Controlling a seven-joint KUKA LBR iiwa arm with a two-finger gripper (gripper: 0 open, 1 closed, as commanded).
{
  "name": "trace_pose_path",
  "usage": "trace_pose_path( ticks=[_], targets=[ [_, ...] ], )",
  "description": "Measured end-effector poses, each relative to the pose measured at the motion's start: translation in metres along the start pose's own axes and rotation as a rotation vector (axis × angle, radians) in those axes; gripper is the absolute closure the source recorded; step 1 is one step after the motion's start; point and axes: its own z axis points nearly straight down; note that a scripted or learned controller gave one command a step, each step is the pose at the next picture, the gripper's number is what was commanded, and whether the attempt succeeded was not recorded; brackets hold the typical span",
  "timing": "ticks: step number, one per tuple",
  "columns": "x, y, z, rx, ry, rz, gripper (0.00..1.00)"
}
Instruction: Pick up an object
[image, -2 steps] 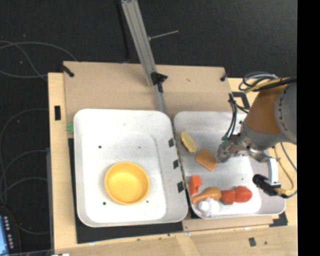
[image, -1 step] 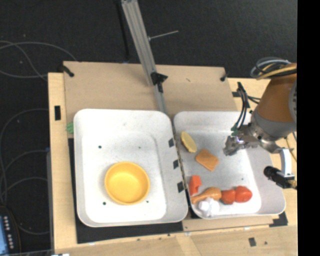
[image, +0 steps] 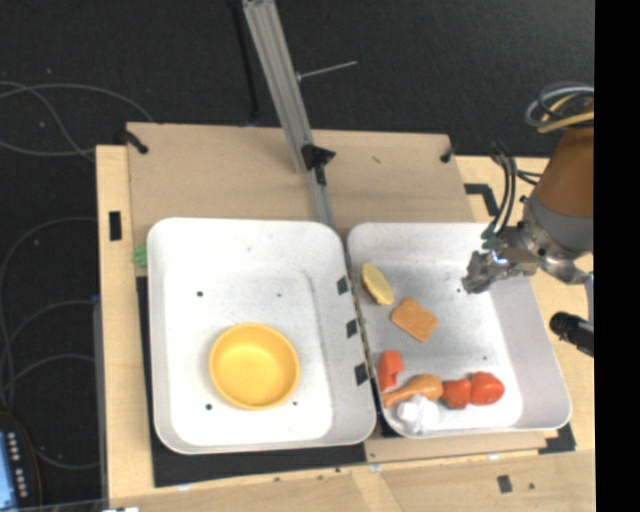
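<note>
While over the upper right of the right bin (image: 520, 400), gripper (image: 480, 275) hangs above bare floor, nothing seen in it; can't tell its state. Lying lower in same bin: yellow piece (image: 377, 284), orange block (image: 414, 320), red tomato (image: 484, 388), carrot-like piece (image: 414, 387). Sitting in left bin (image: 180, 250): yellow bowl (image: 254, 365).

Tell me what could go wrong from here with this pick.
The gripper sits above bare floor of the right white bin, so closing here would likely grab nothing. The red, orange and white items crowd the front corner, so a grasp there may catch two or jam against the wall. The pale yellow wedge hugs the left wall.
</note>
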Motion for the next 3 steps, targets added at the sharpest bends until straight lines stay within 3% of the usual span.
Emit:
trace_pose_path(
  ticks=[3],
  targets=[
    [0.157,-0.009,-0.001,0.008,0.003,-0.004,1.0]
  ],
)
